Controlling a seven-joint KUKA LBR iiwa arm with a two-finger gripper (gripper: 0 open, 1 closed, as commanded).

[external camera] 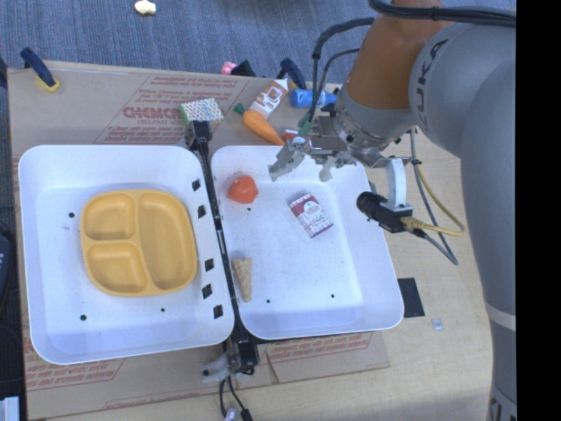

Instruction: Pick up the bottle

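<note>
**Bottle lies outside the bins — tool hovers over the right one**

Look first at where the bottle (pixel 267 100) is: it lies on its side on the cardboard sheet (pixel 131 112) that covers the desk, just beyond the far rim of the right bin (pixel 377 296), with its orange cap end pointing toward that rim. A blue object (pixel 307 97) sits just beside it on the arm's side. It is not in either bin, so a reach that stays inside the bin walls will, in my judgement, miss it.

Your tool (pixel 302 160) hangs over the far edge of the right bin, its two fingers spread apart with nothing between them — open and empty. It stands near the bottle but apart from it, closer to the small red object (pixel 243 189) and the red-and-white packet (pixel 310 214) that lie on the bin floor.

The rest matters little to the pick: a waffle cone (pixel 242 277) lies by the seam between the bins, and a yellow divided plate (pixel 138 240) fills much of the left bin (pixel 35 323).

Judging from this, the grasp has not begun. You would need the tool carried out past the rim and turned across the bottle's long axis, since a body lying flat may roll when nudged.
</note>
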